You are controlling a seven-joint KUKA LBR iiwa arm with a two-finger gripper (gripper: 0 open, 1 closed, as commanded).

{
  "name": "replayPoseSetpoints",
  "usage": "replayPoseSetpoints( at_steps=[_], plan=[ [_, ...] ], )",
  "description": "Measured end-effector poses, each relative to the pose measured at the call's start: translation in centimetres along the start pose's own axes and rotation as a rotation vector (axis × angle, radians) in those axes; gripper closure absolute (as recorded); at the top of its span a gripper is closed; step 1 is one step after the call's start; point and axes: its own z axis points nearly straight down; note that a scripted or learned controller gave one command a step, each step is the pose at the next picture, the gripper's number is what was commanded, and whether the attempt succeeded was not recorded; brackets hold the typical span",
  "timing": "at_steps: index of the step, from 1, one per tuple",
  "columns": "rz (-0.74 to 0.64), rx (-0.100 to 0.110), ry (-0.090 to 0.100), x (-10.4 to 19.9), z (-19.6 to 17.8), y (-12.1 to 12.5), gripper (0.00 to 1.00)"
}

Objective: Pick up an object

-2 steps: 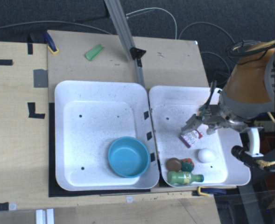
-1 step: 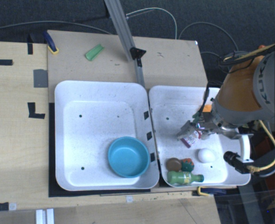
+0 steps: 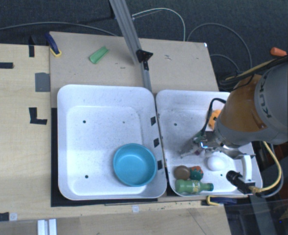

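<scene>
**Gripper low in the right bin, nothing seen in its grasp**

Camera view: taking the right bin (image 3: 183, 102) as the landmark, the gripper (image 3: 190, 148) hangs over its middle floor. I cannot tell its state, and no object shows in it. The candidates crowd the right bin's near edge: a white ball (image 3: 215, 162) just beside the wrist, then a brown piece (image 3: 182, 172), an orange and teal piece (image 3: 196, 171) and a green bottle (image 3: 192, 186) packed together. Left of the right bin, the other bin holds a blue bowl (image 3: 134, 164).

Risk, as I judge it: the gripper sits over bare floor apart from the cluster, so a descent could grasp nothing; a reach toward the cluster could nudge the ball or jostle neighbours.
</scene>
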Motion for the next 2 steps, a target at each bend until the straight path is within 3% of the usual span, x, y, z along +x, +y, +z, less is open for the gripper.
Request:
replayPoseSetpoints(
  at_steps=[1, 2],
  plan=[
    [-0.002, -0.004, 0.0, 0.1, -1.3, 0.1, 1.0],
    [-0.001, -0.013, -0.003, -0.2, -7.5, -0.2, 1.0]
  ],
)
